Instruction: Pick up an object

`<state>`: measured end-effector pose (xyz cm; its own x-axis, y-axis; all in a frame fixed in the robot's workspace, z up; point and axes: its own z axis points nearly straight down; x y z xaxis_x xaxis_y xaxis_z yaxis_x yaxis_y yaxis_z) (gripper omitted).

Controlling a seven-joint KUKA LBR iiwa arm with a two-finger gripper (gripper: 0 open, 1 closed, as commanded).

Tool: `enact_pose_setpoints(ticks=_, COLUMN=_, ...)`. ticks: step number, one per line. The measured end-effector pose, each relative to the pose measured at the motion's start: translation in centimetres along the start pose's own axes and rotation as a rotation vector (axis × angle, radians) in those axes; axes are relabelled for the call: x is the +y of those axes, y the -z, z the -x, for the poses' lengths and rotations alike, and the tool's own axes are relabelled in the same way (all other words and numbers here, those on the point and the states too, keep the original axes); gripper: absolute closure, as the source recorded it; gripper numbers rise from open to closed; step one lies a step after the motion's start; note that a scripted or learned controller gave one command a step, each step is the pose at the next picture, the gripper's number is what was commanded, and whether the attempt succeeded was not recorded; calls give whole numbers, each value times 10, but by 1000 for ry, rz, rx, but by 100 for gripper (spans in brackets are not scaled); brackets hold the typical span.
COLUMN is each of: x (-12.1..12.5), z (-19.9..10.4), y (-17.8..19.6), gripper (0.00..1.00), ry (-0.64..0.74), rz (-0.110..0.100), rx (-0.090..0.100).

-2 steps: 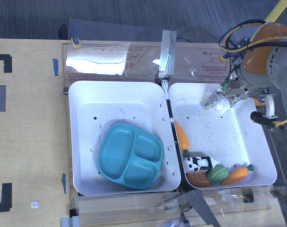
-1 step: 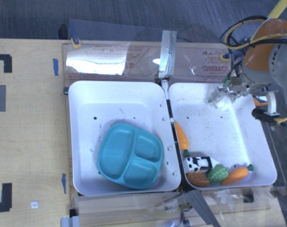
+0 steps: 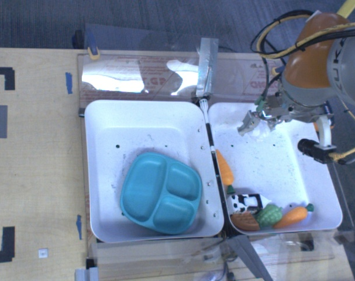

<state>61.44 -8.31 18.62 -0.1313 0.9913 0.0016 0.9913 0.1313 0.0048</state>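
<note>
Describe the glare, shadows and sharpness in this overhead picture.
Camera view: strong glare on the clear panel behind the bins; the right bin washes out near the gripper, which looks slightly soft; the teal tray is evenly lit with a faint shadow beneath its edge.

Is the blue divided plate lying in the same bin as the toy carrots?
No, the blue plate lies in the left bin, while the carrots are in the right bin.

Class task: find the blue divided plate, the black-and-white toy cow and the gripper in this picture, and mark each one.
Blue divided plate [image 3: 161, 193]: camera view, on its central ridge, in the left bin.
Black-and-white toy cow [image 3: 245, 202]: camera view, on its body.
Gripper [image 3: 248, 124]: camera view, at its fingertips, above the right bin.
</note>
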Motion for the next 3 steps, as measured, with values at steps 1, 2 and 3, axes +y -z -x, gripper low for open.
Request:
enact_pose_setpoints(ticks=1, x=-1, z=-63, y=18, gripper=100, ry=100, rz=-6, rx=0)
enact_pose_setpoints(ticks=2, x=-3, z=-18, y=54, gripper=100, ry=71, rz=-2, rx=-5)
enact_pose_setpoints(ticks=3, x=-48, z=-13, y=34, gripper=100, ry=95, rz=-9, rx=-1)
